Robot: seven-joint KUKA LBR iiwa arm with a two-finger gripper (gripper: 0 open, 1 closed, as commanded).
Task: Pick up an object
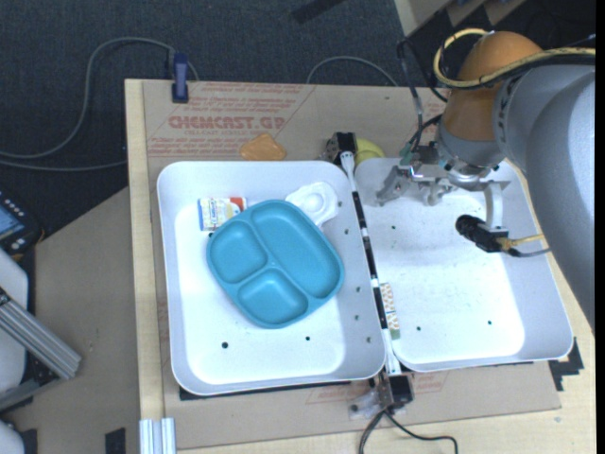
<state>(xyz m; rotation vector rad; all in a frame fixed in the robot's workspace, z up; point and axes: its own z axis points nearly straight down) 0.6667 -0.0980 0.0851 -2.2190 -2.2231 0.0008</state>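
Note:
In the left bin point(189, 329) lies a blue divided plate point(274, 263). A small white carton with red and blue print point(219, 210) sits at the plate's upper left edge. A white cup-like piece point(315, 201) touches the plate's upper right edge. My gripper point(423, 183) hangs over the far left corner of the right bin point(473, 339), below the arm's orange band point(482, 83). It is well apart from the plate, with the bins' divider between them. Nothing shows in its grasp.
Behind the bins, on the wooden board, lie an orange item point(262, 147), a yellow item point(368, 149) and a small black piece point(342, 144). A black connector with a cable point(478, 232) juts from the arm over the right bin. A blue clip point(179, 76) sits at the board's far edge.

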